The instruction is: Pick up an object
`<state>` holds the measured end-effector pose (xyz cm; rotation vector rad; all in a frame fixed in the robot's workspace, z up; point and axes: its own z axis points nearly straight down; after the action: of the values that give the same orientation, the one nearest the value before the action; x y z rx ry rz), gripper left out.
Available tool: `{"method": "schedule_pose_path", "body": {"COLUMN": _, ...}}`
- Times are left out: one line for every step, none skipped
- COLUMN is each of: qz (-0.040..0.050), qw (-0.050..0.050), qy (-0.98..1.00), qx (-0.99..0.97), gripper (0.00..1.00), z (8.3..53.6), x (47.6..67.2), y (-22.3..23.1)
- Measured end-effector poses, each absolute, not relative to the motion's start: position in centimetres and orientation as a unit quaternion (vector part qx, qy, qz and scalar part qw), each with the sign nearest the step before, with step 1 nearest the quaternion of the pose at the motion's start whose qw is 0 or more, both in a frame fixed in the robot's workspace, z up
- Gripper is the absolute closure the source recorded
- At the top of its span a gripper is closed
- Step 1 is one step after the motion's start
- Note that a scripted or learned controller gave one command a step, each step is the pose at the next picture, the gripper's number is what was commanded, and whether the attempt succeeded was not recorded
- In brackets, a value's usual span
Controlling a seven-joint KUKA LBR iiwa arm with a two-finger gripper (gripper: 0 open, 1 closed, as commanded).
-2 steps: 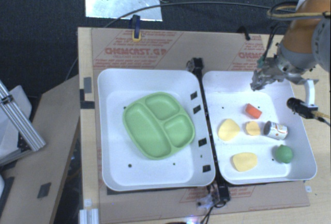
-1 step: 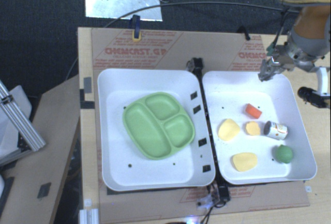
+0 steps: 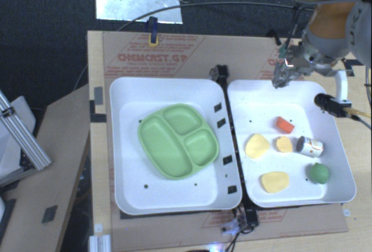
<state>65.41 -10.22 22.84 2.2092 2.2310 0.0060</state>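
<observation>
Here the gripper [image 3: 282,80] hovers above the right bin's [image 3: 256,96] far rim, its grip state unclear

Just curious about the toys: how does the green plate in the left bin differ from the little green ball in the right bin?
The green plate is pale green, flat, split into three compartments and far larger; the green ball is darker, rounded and small. The plate lies alone in the left bin; the ball shares the right bin with other small things. Both are green.
</observation>
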Motion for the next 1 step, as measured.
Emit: {"method": "schedule_pose_path", "body": {"qz": 0.0018, "qw": 0.001, "qy": 0.711, "qx": 0.704, "gripper": 1.00, "z": 23.10, "x": 66.20, "y": -5.46}}
